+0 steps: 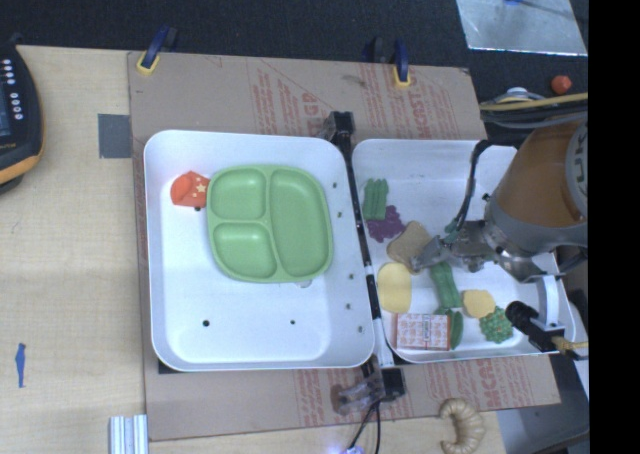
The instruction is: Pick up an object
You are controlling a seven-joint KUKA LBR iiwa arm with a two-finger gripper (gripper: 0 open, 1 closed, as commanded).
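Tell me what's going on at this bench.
The arm reaches into the right bin, its end effector low among the toy food: a tan piece, a cucumber, grapes. Nothing is visibly held yet. The left bin holds a green tray and a red toy.

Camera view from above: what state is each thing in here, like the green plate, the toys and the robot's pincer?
Green divided plate: flat in the left bin, nothing in its compartments.
Red toy: lying beside the plate's left edge.
Right bin: holds a jumble of toy foods.
Small box: lying flat at the bin's near edge.
Pincer: low over the toys; grip unclear.
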